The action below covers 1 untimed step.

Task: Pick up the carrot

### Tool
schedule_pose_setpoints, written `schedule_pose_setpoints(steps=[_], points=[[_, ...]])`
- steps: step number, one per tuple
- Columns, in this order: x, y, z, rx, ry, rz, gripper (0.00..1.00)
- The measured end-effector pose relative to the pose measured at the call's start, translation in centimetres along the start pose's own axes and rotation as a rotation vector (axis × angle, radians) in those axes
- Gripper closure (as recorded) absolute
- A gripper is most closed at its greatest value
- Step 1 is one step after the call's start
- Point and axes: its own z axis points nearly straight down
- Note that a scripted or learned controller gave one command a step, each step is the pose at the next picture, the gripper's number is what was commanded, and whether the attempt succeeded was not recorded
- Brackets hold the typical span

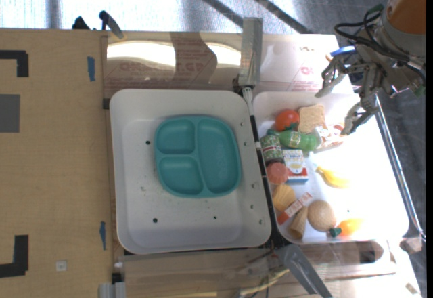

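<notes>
You've got two white bins (128,154) on a cardboard-covered bench (47,154); gripper (345,97) spread wide, holding nothing, carrot (346,227) well apart.

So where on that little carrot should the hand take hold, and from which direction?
Probably across the orange body of the carrot, coming straight down from above. It lies flat near the right bin's front corner, green end toward the brown egg-shaped thing, so the fingers should straddle its narrow width. The bin wall is close, so a sideways approach looks cramped. The hand hangs over the bin's far side.
</notes>
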Motion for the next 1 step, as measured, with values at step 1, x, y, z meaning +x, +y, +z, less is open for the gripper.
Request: schedule_pose_setpoints(steps=[1], points=[[3.74, -3.80, 11.19, -0.011, 0.020, -0.110, 0.00]])
